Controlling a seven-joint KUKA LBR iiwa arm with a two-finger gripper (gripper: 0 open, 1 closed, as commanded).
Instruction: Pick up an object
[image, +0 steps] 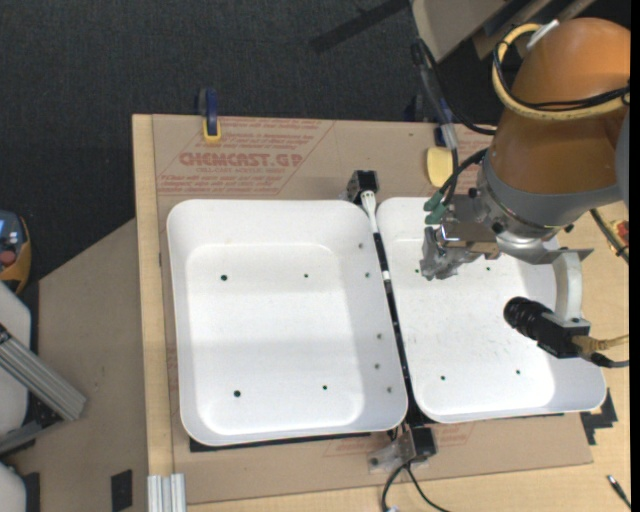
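Object first: from this view I can't place one with any certainty, and whatever might lie directly under the gripper is hidden by it. The gripper is over the upper left part of the right bin, a little right of the frame's centre and near the rim that meets the left bin. I cannot tell whether it is open or closed, and I see nothing I would call gripped. My read is that this is the approach step, with the arm positioned over a chosen spot and no grasp confirmed. As I judge it, the next move calls for a straight descent to the bin floor, then a firm close. The lift should be slow enough for me to check whether the object comes up, keeping clear of the shared rim.
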